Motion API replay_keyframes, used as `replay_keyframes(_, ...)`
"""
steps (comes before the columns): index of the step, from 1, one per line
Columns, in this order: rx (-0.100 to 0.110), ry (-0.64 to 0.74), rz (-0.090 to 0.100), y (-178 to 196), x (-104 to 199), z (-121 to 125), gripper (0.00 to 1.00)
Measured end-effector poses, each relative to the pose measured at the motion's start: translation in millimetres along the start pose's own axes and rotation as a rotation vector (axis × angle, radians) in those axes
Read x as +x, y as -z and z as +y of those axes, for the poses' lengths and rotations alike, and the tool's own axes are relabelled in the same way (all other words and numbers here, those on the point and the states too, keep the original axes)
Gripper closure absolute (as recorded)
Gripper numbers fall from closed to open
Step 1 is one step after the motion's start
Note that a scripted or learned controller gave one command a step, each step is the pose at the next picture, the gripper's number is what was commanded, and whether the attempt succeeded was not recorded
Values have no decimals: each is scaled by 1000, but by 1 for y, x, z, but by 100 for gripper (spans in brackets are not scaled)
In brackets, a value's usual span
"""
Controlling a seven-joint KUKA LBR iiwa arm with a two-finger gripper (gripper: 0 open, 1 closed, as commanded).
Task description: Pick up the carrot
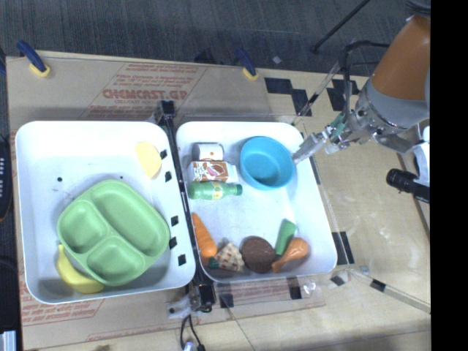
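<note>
Two shallow white bins sit side by side on the bench. The left bin (29, 196) holds a green divided plate (113, 230) that lies partly over a yellow object (73, 278) at the near left corner, so most of that object is hidden. A pale yellow piece (148, 159) lies near the bin's far right corner.

The right bin (318, 218) holds more. A blue bowl (266, 161) sits at the far side. To its left are a small carton (208, 152), a printed packet (210, 171) and a green bottle (214, 190) lying on its side, stacked from far to near. The carrot (202, 237) lies along the near left wall of this bin, its orange body slanting toward the near edge. Beside it along the near wall are a pale wedge-shaped item (228, 257), a round brown item (257, 253), a green item (284, 235) and an orange drumstick-like piece (292, 252); these crowd together and their edges are hard to separate.

The gripper (306, 151) hovers at the far right rim of the right bin, just beside the blue bowl and well apart from the carrot. It appears narrow and blurred, so it cannot be told how it stands. The arm's upper part is cut off at the right.
</note>
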State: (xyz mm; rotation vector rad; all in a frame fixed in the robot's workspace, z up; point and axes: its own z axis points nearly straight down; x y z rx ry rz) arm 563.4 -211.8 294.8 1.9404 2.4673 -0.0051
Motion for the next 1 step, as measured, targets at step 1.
replay_keyframes(1,12,106,9,-83,16,-58,0)
